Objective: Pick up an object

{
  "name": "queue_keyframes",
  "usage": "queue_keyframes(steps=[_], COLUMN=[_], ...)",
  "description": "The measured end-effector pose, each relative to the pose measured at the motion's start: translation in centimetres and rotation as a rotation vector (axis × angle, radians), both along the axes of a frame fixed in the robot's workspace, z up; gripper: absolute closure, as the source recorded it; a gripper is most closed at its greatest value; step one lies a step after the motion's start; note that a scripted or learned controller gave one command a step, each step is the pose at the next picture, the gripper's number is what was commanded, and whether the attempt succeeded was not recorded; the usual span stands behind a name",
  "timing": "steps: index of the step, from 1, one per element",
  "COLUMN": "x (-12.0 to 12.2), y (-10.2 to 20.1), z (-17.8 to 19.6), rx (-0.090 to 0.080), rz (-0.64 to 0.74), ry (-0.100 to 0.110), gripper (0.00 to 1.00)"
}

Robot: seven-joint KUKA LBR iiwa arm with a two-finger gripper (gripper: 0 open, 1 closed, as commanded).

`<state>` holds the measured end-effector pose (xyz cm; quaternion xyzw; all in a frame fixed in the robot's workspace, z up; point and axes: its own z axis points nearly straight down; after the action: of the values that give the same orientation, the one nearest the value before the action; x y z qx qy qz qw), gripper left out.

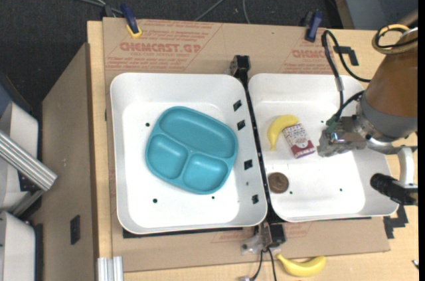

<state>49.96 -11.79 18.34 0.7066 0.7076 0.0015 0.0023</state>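
Note:
In the right bin (345, 200) lie a yellow banana (280, 127), a small red and white box (298, 140) just right of it, and a brown round disc (277, 183) near the bin's front left corner. My gripper (332, 142) hangs over the right bin, a short way right of the box, with the grey and orange arm behind it. Nothing shows between its fingers. A teal divided plate (190, 149) sits in the left bin (129, 167).
A second banana (304, 264) lies outside the bins on the bench's front edge. Black clips run along the divider (253, 140) between the bins. Cables cross the bench at the back right, and clamps hold the cardboard at the back edge.

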Motion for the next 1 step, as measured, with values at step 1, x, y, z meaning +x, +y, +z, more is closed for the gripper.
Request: queue_keyframes(steps=[1], x=[0.14], y=[0.02], z=[5.29], rx=[0.000], rz=[0.000], ry=[-0.001], gripper=[1.00])
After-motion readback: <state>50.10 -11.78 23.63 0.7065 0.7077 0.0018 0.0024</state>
